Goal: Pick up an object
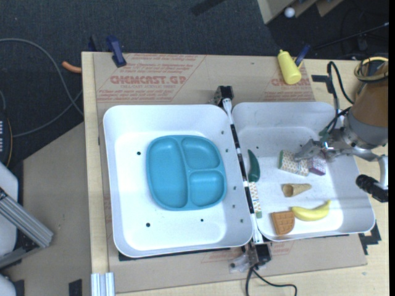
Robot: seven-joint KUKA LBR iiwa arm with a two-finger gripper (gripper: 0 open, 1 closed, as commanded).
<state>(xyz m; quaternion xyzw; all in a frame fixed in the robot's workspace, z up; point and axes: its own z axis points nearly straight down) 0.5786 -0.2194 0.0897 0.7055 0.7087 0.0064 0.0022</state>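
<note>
We see the left bin [123, 227] well to the left of our gripper [307, 154], bearing a blue divided plate [185, 170]. The right bin [271, 119] lies under the gripper, which is low over a small speckled packet [287, 161] and a purple scrap [318, 169] just beside it. Whether the tool is spread or closed we cannot tell. Below it lie a banana [311, 212], a cracker [282, 222] and a cone-shaped piece [296, 190]; a green item [253, 165] sits to its left. Nothing looks lifted, so we judge grasping and raising remain.
</note>
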